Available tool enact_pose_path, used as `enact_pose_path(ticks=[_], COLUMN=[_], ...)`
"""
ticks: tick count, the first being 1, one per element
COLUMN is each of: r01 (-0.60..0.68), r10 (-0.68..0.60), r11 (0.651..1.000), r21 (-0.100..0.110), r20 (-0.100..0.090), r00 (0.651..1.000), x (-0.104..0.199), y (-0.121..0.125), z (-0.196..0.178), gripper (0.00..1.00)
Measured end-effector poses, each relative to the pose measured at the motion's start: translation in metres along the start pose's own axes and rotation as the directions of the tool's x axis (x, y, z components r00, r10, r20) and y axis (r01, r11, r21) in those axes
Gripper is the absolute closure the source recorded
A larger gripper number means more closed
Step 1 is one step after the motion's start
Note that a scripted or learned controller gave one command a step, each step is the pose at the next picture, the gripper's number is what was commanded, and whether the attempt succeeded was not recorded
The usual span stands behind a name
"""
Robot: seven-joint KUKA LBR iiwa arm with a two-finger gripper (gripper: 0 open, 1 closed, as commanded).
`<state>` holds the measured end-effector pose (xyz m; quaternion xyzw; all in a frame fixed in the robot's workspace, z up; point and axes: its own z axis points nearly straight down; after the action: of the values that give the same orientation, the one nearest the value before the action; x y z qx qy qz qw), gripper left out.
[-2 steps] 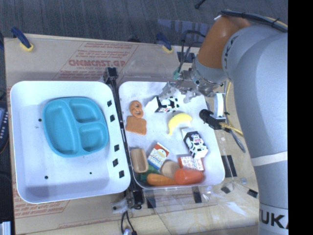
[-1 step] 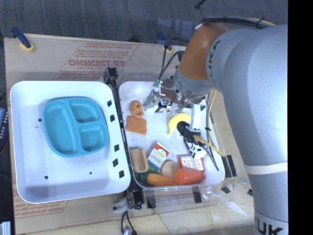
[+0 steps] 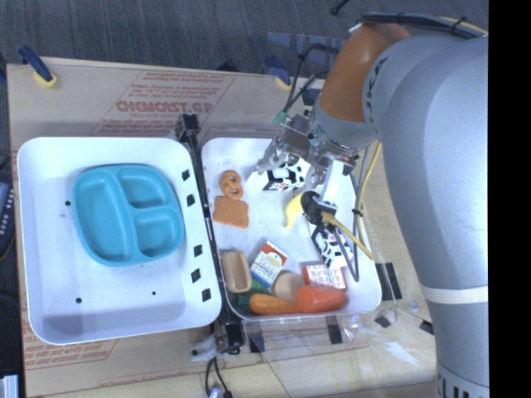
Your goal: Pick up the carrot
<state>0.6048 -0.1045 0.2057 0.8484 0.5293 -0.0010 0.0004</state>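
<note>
The carrot [image 3: 269,304] is an orange taper lying flat against the near wall of the right bin [image 3: 249,152], tip pointing left. A red-orange piece [image 3: 320,299] touches its right end. My gripper [image 3: 292,166] hangs over the far part of the same bin, well away from the carrot. Its fingers [image 3: 269,157] stand spread and open. A small black-and-white patched toy [image 3: 286,177] lies on the bin floor just below them, and I see nothing clamped between them.
The right bin also holds a pretzel [image 3: 231,184], an orange cracker [image 3: 231,214], a banana [image 3: 292,209], a bun [image 3: 236,270], a small carton [image 3: 268,264], a red box [image 3: 325,275] and a second patched toy [image 3: 332,247]. A blue divided plate [image 3: 129,212] lies in the left bin [image 3: 50,305].
</note>
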Motion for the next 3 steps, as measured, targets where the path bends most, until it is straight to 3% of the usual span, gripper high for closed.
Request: enact_pose_path(ticks=[1, 2, 3], r01=[0.069, 0.102, -0.093], r10=[-0.069, -0.102, 0.093], r11=[0.998, 0.995, 0.996], r21=[0.001, -0.009, 0.001], r20=[-0.002, -0.006, -0.001], r00=[0.998, 0.995, 0.996], x=[-0.009, 0.056, 0.065], y=[-0.04, 0.006, 0.026], z=[0.113, 0.008, 0.014], gripper=[0.0, 0.0, 0.0])
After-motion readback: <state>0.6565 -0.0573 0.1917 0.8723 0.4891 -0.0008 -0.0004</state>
